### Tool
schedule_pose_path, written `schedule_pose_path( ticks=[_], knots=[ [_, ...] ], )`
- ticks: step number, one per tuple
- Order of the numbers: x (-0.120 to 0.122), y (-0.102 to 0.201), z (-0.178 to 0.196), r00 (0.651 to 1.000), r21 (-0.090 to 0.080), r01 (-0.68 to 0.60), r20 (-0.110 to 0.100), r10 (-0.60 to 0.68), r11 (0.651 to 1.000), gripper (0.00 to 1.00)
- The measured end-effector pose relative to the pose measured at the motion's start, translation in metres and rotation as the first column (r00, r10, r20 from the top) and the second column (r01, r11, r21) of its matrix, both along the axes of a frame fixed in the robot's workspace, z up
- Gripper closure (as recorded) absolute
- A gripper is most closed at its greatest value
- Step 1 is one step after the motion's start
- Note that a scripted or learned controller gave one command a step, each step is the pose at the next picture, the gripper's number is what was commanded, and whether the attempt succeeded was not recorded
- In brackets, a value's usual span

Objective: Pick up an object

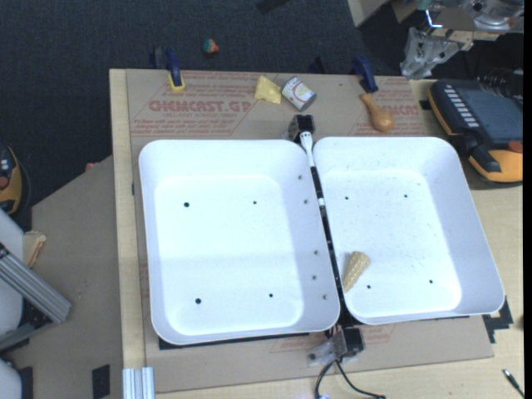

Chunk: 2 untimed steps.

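Now, starting at the left: the left bin [166, 223] offers nothing to grab, just white floor and a few dark dots. Above it on the bench [208, 106] lie a yellow wedge [268, 91] and a small white block [298, 93], both outside the bins and, I'd judge, outside the program's reach zone, so they're no help.

Moving to the seam between the bins, and this is where the trouble sits. The only candidate in either bin is a small tan cone [356, 268], lying on its side in the right bin [449, 223], tucked near the bin's left wall and low in the view. That placement is the worry: a straight descent could catch the wall or the neighbouring rim before the tool closes. The cone is also tapered and lying down, so a squeeze across its narrow end may squirt it sideways or roll it flat against the wall.

Further right on the bench, a wooden peg-like piece [378, 115] rests above the right bin, also out of play.

Top right, the tool [428, 52] hangs well apart from the cone, up off the bins entirely. It grips nothing; whether it's spread or clenched I cannot tell from this angle. A long diagonal travel lies ahead, and any aiming error lands on bare floor.
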State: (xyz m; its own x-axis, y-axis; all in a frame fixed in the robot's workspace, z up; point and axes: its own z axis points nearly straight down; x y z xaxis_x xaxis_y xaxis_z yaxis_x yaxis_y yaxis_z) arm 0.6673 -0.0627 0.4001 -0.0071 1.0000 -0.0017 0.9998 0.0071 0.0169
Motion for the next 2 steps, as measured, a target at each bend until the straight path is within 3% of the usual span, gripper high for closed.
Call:
schedule_pose_path(
  ticks=[1, 2],
  knots=[
    [-0.073, 0.038, -0.072, 1.0, 0.004, 0.005, -0.027, -0.005, 1.0, 1.0],
    [-0.095, 0.041, -0.026, 1.0, 0.001, 0.006, -0.011, -0.006, 1.0, 1.0]
  ],
)
